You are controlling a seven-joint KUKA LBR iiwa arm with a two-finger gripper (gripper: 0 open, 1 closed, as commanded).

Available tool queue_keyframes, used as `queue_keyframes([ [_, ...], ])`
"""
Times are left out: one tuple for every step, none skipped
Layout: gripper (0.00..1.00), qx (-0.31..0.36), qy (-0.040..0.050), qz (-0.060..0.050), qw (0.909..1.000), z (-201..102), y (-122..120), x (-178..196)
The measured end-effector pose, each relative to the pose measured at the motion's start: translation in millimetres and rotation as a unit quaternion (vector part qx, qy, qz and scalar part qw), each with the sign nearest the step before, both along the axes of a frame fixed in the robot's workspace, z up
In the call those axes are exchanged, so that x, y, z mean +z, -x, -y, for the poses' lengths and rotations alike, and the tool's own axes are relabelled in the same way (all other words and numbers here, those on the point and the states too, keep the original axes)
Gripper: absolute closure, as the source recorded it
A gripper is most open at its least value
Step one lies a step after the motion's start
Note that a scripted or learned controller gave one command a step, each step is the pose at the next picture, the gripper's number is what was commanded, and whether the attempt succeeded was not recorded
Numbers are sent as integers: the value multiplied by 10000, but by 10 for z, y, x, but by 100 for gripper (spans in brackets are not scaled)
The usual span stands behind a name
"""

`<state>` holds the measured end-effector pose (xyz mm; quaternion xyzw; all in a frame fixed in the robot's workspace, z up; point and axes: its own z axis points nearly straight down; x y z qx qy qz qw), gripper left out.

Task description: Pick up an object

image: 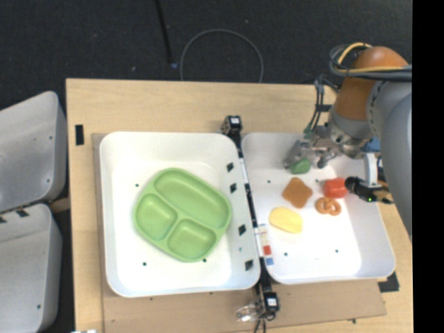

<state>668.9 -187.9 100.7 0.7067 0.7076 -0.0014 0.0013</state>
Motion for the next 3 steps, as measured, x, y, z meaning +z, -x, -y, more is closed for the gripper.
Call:
queue_keyframes([
  [100, 9, 16, 22, 10000, 11, -10, 134],
  [100, 12, -18, 25, 10000, -32, 14, 755],
  [100, 5, -12, 37, 10000, -17, 1, 1286],
])
